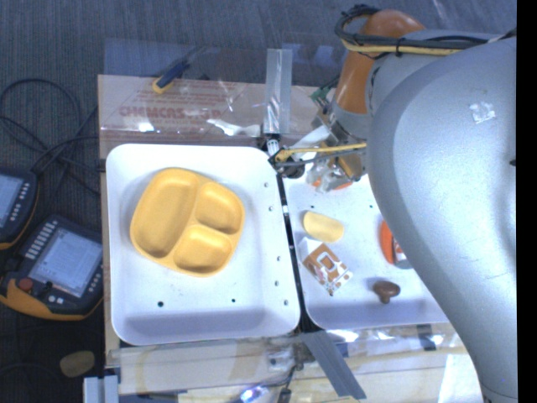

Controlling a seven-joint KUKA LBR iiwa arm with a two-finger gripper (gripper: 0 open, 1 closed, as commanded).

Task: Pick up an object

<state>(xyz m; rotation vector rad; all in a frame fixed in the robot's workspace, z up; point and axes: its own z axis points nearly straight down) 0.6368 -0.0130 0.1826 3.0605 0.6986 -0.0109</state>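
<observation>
In the left bin we see a yellow three-compartment tray lying flat, open side up, turned at a slight angle. In the right bin we find a pale yellow oblong piece near the dividing wall, a brown-and-white patterned packet just below it, and a small brown lump near the front rim; an orange object shows partly beside the arm.

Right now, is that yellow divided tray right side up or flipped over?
Right side up: the yellow tray shows three hollow compartments facing up, in the left bin.
</observation>
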